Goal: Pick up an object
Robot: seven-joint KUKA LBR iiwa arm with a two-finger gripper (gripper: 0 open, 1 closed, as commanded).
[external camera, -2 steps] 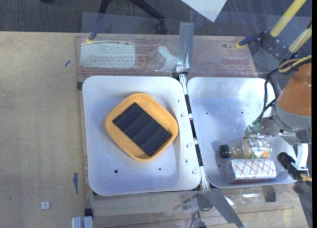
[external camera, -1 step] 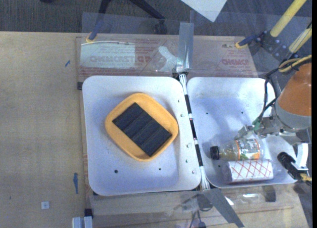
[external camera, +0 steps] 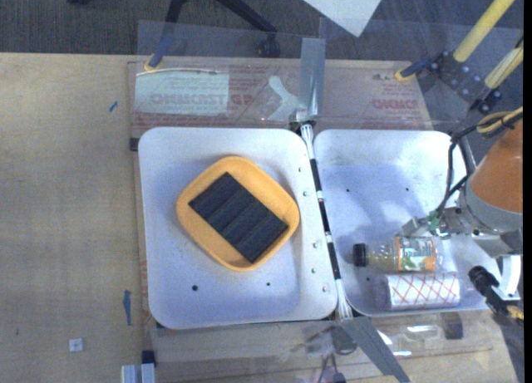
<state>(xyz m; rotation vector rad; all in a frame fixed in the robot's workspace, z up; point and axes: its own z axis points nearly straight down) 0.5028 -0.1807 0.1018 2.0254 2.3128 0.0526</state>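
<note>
A small clear bottle [external camera: 397, 255] with a black cap and an orange-green label lies on its side in the right bin [external camera: 374, 165], near the front. Just in front of it lies a white cylinder with a red crosshatch pattern [external camera: 420, 291]. My gripper [external camera: 427, 225] hangs low at the right side of this bin, directly behind the bottle's label end and very close to it. The arm's orange band [external camera: 501, 175] sits above and to the right. I see nothing held in the gripper.
The left bin [external camera: 166, 290] holds a yellow square dish with a dark ribbed insert [external camera: 238, 211]. A metal divider [external camera: 320, 215] separates the bins. Black cables [external camera: 453, 169] run along the right bin's far right side. Bare white floor fills the right bin's back half.
</note>
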